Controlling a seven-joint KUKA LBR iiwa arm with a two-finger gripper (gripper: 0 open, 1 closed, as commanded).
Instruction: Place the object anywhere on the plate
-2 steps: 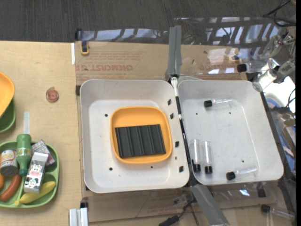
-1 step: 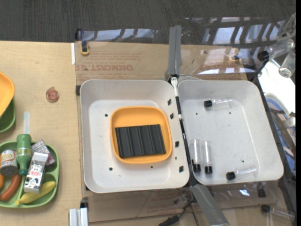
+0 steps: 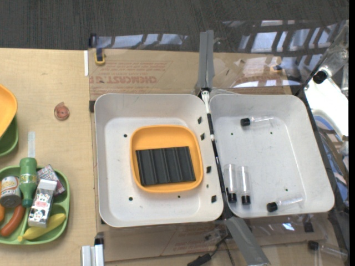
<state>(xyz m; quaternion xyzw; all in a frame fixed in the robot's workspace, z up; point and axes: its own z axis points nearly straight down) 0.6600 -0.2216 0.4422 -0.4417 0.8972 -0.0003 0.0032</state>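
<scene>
I see the plate (image 3: 166, 138), orange-yellow, lying flat in the middle of the left bin (image 3: 111, 165). A dark ribbed block (image 3: 166, 165) lies flat on it, filling the plate's middle and reaching toward its 6 o'clock rim. What the block is made of I can't make out.

In the right bin (image 3: 297, 148) lie four clear tubes with black caps. One (image 3: 256, 121) lies at 11 o'clock. A pair (image 3: 237, 183) lies side by side at 8 o'clock, just beside the bin wall. One (image 3: 284, 204) lies at 6 o'clock. Their clear bodies barely stand out from the white floor.

I cannot tell the end effector's state from this feed. At the frame's 2 o'clock a white shape (image 3: 328, 97) is cut off by the edge, too blurred to name.

On the counter (image 3: 55, 82), at the frame's 8 o'clock, a green tray (image 3: 58, 219) of toy food is partly cropped. An orange dish (image 3: 5, 112) at 9 o'clock is mostly cut off.
</scene>
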